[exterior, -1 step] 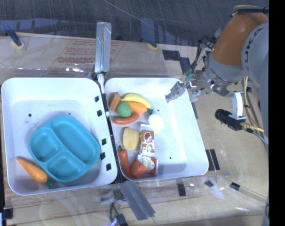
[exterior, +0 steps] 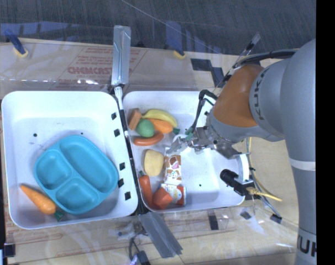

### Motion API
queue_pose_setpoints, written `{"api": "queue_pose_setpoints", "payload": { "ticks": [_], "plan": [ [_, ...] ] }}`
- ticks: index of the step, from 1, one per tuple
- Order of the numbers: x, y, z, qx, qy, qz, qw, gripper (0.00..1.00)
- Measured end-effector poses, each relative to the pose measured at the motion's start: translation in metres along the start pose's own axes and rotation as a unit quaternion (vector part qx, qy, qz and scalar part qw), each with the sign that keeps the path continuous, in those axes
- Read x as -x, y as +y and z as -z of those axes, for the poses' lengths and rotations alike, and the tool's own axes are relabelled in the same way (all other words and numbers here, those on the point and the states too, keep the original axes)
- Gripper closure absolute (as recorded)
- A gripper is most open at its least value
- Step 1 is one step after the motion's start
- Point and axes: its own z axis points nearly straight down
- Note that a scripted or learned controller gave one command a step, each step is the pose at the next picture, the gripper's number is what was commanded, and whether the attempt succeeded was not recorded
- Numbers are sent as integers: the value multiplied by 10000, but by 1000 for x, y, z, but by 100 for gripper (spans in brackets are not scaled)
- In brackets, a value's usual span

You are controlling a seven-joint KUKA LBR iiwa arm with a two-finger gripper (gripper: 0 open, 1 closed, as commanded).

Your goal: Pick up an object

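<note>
Centrally, the right bin (exterior: 212,101) holds the candidate objects, clustered along its left wall: a yellow banana (exterior: 161,115) at the top, a green lime-like fruit (exterior: 146,128) just below it, touching an orange carrot (exterior: 163,126), with a reddish sausage-shaped piece (exterior: 147,141) lying under them. Lower down sit a pale yellow potato-like piece (exterior: 153,162), a small printed carton (exterior: 173,168) just beside it, and a red-and-white can (exterior: 174,194) next to a red pepper-like piece (exterior: 148,189) at the bin's lower left corner. The gripper (exterior: 181,141) hangs over the middle of this bin, just right of the carrot and above the carton; whether its fingers are open, closed or gripping anything cannot be told, since glare and clutter blur them. The arm (exterior: 267,104) enters from the right, its orange band (exterior: 236,101) above the wrist tilted down and leftward toward the bin, with the grey link rising along the right side. The left bin (exterior: 24,106) contains a blue divided tray (exterior: 76,173) and, touching the tray's lower left edge, a second carrot (exterior: 37,199). Both bins rest side by side on the desk (exterior: 57,65), divided by a grey metal bar (exterior: 120,54) at their upper junction.
</note>
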Motion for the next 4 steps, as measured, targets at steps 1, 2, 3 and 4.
{"api": "queue_pose_setpoints", "payload": {
  "ticks": [1, 2, 3, 4],
  "plan": [
    [-30, -20, -31, 38, -15, 539, 9985, 0],
    [-30, -19, -21, 43, -27, 571, 9984, 100],
    [-106, 72, 70, 52, -1, 267, 9996, 100],
    [-103, 69, 75, -6, -8, 262, 9997, 100]
  ]
}}
